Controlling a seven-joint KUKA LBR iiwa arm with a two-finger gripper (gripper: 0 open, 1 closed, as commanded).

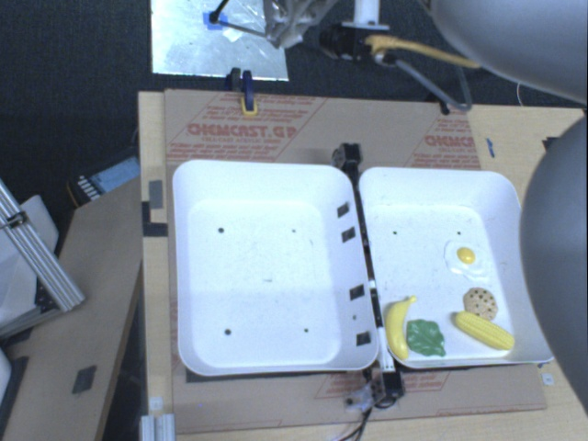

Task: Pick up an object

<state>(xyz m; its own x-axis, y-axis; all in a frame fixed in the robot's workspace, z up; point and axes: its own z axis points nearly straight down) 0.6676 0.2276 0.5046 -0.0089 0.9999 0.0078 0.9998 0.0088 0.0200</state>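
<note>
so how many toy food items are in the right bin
5, all toward its near right part: a fried egg, a cookie below it, a corn cob nearest the front, a banana by the divider, and a green leaf touching the banana.

In the right bin's (432, 186) near corner lie a yellow banana (398, 327) against the left wall, a green leafy piece (426, 337) touching it, a corn cob (483, 330) lying slantwise, a round cookie (480, 301) and a fried egg (466, 257) farther back
</note>
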